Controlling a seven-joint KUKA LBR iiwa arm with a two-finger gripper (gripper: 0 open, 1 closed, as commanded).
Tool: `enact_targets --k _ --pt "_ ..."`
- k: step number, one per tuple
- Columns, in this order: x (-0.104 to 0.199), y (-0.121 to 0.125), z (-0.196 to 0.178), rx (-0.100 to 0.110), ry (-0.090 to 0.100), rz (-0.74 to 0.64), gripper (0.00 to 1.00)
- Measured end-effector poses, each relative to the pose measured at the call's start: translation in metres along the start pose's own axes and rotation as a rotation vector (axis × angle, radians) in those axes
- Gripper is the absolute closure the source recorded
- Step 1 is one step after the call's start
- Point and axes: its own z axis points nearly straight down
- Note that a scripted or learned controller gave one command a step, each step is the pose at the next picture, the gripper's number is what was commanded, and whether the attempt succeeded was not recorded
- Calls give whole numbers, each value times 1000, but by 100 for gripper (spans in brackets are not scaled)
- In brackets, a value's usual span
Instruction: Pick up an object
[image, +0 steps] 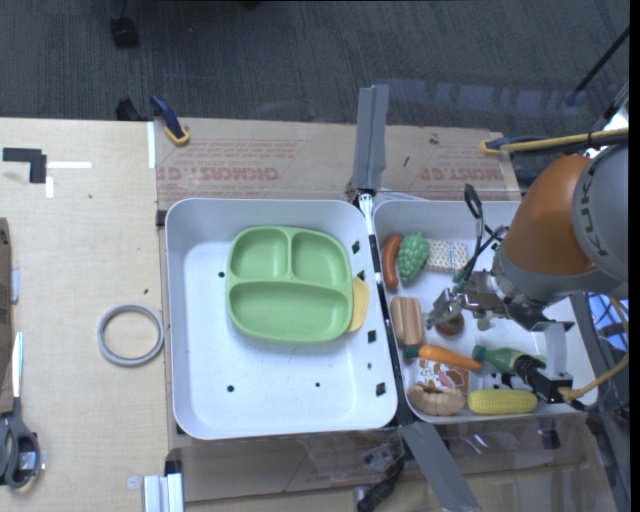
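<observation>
The right bin (560, 345) holds toy foods: a red sausage (389, 262), a green leafy piece (412, 256), a pale cracker (447, 256), a hot dog bun (406, 320), an orange carrot (450, 356), a green bottle-like piece (508, 357), a yellow corn cob (502, 402) and a bread-like item (437, 390). My gripper (450, 306) hangs low over the middle of this bin, right above a small dark brown object (449, 324). Whether it touches that object is unclear.
The left bin (200, 380) carries a green divided plate (290, 283) with a yellow piece (359, 305) poking out at its right edge. On the bench to the left lie a tape ring (131, 333) and scissors (18, 440). A grey divider (371, 140) stands behind the bins.
</observation>
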Motion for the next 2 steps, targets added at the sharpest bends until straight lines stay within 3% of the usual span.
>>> enact_targets --k 1,2 --pt "1 -8 28 0 -1 -114 0" --pt "-14 32 27 -2 -1 -181 0"
